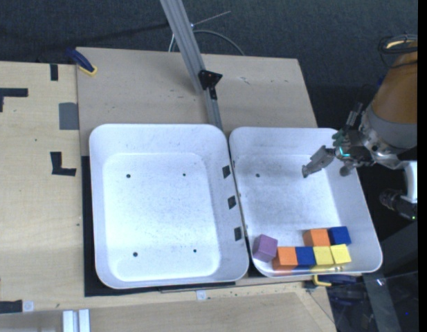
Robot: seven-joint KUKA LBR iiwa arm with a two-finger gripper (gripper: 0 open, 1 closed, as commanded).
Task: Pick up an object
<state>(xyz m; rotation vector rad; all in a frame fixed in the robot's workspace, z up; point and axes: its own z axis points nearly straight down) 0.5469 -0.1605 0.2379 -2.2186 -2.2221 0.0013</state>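
Gripper (322, 163) hangs over the upper right part of the right bin (282, 140), reaching in from the right edge. Two dark fingers (315, 165) point left and slightly down. Gap between them is not clear from this angle, so can't tell if spread or closed. Nothing seen between them.

Blocks sit well below the gripper, packed along the near wall of the same bin. Purple block (266, 246) is furthest left, below and left of the gripper. Orange block (287, 256) just right of it, then blue block (305, 256), then two yellow blocks (331, 255) in a row. Behind that row: brown block (316, 237) and another blue one (339, 235), almost straight below the gripper. All touching or nearly so.

Left bin (158, 133) lies well left of the gripper. Grey pole (187, 37) slants up and left of it, behind the bins.
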